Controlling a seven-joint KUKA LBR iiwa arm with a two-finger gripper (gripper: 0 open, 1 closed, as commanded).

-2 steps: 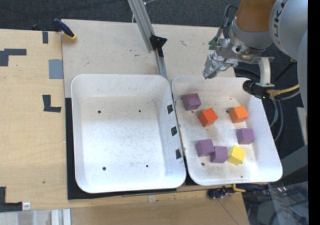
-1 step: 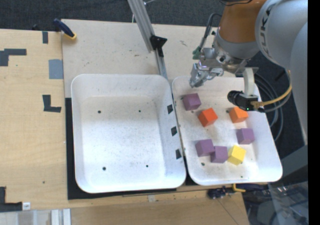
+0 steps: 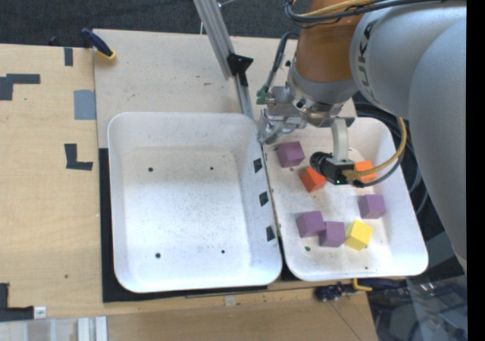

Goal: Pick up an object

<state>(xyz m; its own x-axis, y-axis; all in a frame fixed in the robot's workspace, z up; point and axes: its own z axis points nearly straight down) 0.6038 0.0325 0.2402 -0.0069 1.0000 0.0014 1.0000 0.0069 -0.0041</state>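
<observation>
Several small blocks lie in the right bin [image 3: 402,256]: a purple block [image 3: 289,154] near its far left, an orange block [image 3: 311,179] just below it, another orange piece [image 3: 364,170] beside the black cable fitting, a purple block [image 3: 371,205] at the right, two purple blocks [image 3: 309,222] [image 3: 332,233] and a yellow block [image 3: 359,235] near the front. My gripper [image 3: 271,129] hangs over the far-left corner of the right bin, close to the wall between the bins, just up and left of the nearest purple block. Nothing shows in it.
The left bin [image 3: 121,180] lies beside the right one, speckled with dark marks. A slanted metal pole [image 3: 216,21] with a black clamp [image 3: 239,64] runs down to the bins' shared far corner. A blue and yellow clip [image 3: 98,43] lies on the bench at the far left.
</observation>
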